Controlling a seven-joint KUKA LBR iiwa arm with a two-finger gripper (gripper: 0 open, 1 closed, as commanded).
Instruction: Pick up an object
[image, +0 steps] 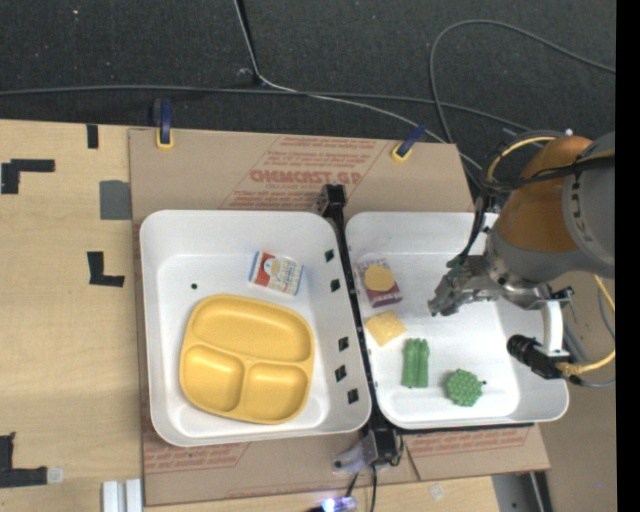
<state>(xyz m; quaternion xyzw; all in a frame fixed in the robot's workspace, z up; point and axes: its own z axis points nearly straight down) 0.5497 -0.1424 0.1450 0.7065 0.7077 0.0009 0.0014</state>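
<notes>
In the right bin (420, 232) lie a small burger-like item on a purple base (379, 281), a yellow cheese wedge (385, 328), a green ridged vegetable (415, 362) and a round green knobbly piece (462, 387). My gripper (445, 300) hangs low over the bin's middle right, to the right of the burger and above the green vegetable. Nothing shows between its fingertips. In the left bin (165, 240) sit a yellow divided tray (246, 357) and a small white, red and blue carton (275, 271).
A black divider (346, 300) runs between the two bins. Both rest on a cardboard sheet (300, 170) clamped at its far edge. The grey arm with its orange band (545, 210) covers the right bin's far right corner, and cables trail behind.
</notes>
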